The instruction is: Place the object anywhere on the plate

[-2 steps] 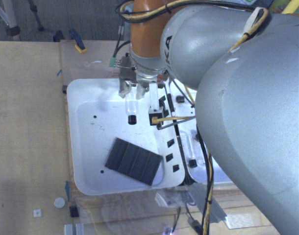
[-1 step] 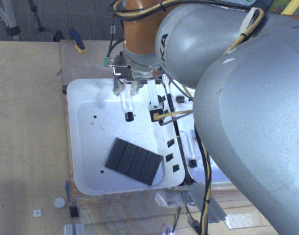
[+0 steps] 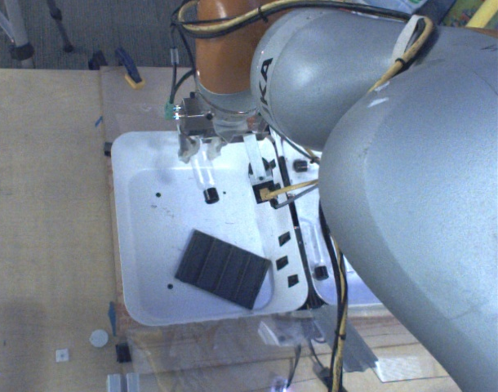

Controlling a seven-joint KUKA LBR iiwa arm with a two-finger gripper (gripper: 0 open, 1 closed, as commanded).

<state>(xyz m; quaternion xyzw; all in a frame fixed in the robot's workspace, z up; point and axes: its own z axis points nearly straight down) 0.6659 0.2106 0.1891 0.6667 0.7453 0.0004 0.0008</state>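
I see a wooden bench (image 3: 45, 219) with a white bin (image 3: 143, 219) on it. A dark ridged plate (image 3: 223, 269) lies in its lower half. The gripper (image 3: 198, 155) hangs above a small black object (image 3: 210, 194), fingers seemingly spread, nothing between them.

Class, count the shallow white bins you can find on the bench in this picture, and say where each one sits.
2. The left bin lies in plain view, holding a dark ribbed plate. The right bin is mostly covered by the grey arm; anything inside it may be hidden.
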